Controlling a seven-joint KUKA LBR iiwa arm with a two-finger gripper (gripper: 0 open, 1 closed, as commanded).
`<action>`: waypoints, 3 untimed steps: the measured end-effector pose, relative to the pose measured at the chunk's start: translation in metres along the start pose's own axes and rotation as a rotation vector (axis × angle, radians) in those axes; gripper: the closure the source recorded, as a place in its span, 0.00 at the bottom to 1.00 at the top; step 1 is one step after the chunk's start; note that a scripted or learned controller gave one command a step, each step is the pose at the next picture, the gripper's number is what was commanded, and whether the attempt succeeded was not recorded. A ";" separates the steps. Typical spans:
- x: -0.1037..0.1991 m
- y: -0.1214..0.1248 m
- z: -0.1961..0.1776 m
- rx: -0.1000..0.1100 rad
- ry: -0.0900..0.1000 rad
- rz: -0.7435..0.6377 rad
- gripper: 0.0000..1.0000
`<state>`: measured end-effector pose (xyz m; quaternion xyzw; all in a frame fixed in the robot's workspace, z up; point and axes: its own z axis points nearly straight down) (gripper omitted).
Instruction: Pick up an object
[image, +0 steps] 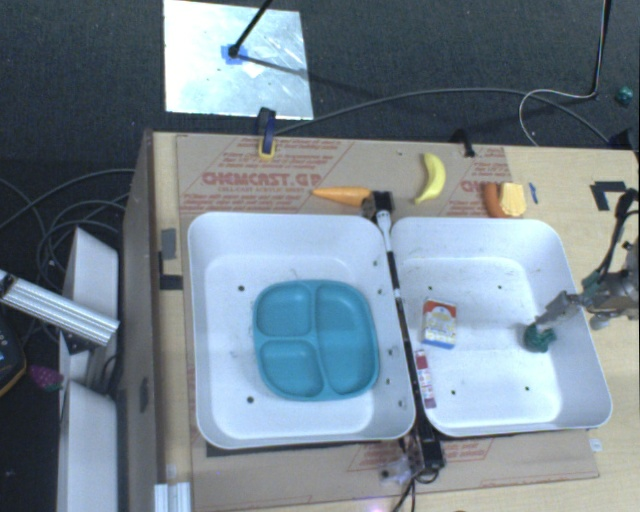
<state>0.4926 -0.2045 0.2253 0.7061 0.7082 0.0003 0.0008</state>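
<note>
Pincer reaches down into the right bin, its tip right against the small green object; its opening, can't tell from here.

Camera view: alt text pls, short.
Gripper reaching from the right onto a small green object in the right bin, near a small carton. Left bin holds a blue divided tray.
</note>
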 end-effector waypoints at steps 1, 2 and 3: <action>-0.002 0.053 0.141 -0.002 -0.001 -0.001 0.00; -0.002 0.053 0.130 -0.003 -0.001 -0.002 1.00; 0.106 0.069 0.061 -0.003 0.003 -0.003 1.00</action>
